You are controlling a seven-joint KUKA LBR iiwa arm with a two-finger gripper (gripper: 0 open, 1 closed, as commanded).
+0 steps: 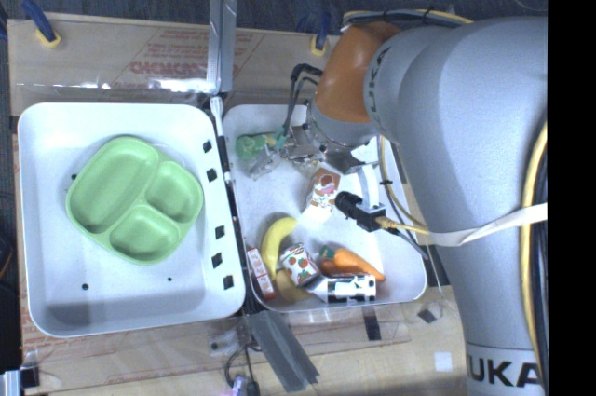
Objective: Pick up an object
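Note:
My gripper (291, 145) reaches down into the far end of the right bin (406, 284), under the orange wrist band. It is right beside a green crumpled object (250, 145) at the bin's far left corner, and I cannot tell whether they touch. Just in front of the gripper lies a small red-and-white carton (323, 190). Nearer the front lie a yellow banana (274, 238), a second printed carton (300, 265), an orange carrot (350, 263) and a black-and-white piece (353, 289).
The left bin (47, 292) holds a green divided plate (136, 198). A black cable plug (358, 210) hangs off the arm over the right bin. The bulky grey arm (466, 133) covers the right bin's right side.

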